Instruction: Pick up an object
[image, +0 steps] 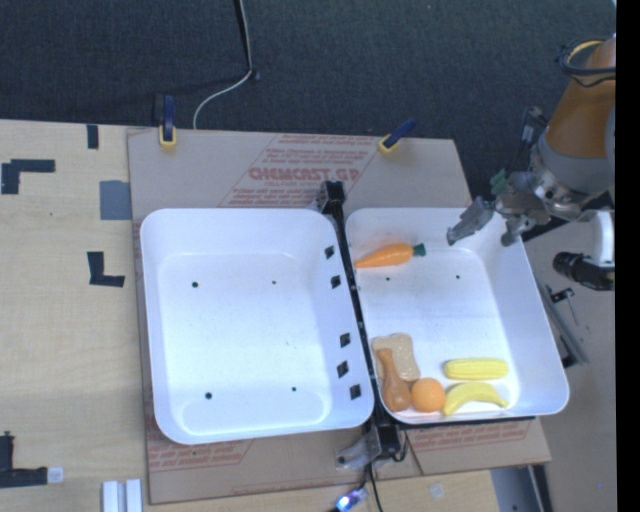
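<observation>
A pale wooden worktop (60, 330) carries a cardboard sheet (300, 170) printed "CHEMCAST" in red, with two white bins on it. The left bin (160, 300) sits at nine o'clock. In the right bin (525, 320), a carrot (385, 256) lies at twelve o'clock, long axis nearly left-right, green end pointing right. At two o'clock the gripper (487, 222) hovers, fingers spread, pinching nothing.
</observation>
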